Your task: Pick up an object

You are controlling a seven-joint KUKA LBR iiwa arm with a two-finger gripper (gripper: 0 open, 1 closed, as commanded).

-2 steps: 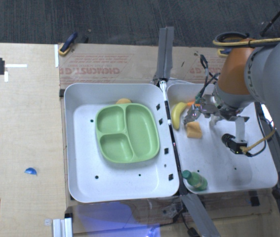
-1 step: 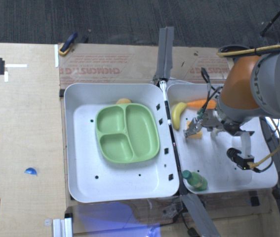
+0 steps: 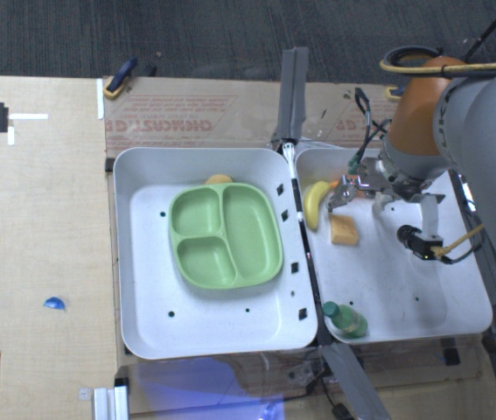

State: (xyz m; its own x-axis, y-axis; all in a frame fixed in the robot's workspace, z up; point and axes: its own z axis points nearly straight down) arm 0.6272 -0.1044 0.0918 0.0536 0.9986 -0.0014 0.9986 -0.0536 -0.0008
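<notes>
One banana [image 3: 316, 203], one green plate [image 3: 227, 235].

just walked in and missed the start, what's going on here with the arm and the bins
A grey robot arm reaches from the right into the right bin. Its claw hangs low near the bin's far left corner, right beside a banana and just above an orange block. Nothing can be seen held in it. A green item lies at the bin's near left corner. The left bin holds a green divided plate, with a small orange thing peeking out behind it.
</notes>
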